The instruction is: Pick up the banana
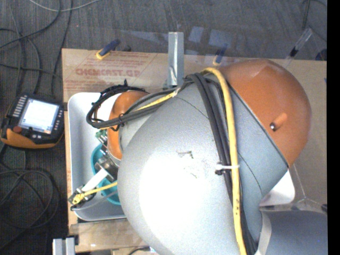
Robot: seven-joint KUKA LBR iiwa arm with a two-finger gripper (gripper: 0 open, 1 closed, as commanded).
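Observation:
My grey arm (202, 174) covers most of both bins, so much of their contents is hidden. Its orange-banded wrist (121, 110) reaches down into the left bin (77, 142). Below the wrist, a grey part of the gripper (108, 167) sits low over a teal object (102, 158). A thin yellow strip (93, 191) runs along the bin's front left corner beside a white piece (91, 182). I cannot tell whether the strip is the banana or a cable. A small green bit (100, 137) peeks out by the wrist.
Black and yellow cables (106, 102) loop off the wrist over the left bin. A teach pendant (34, 122) lies on the floor to the left. The wooden bench (117, 68) extends behind the bins, with a grey post (176, 57) at its back.

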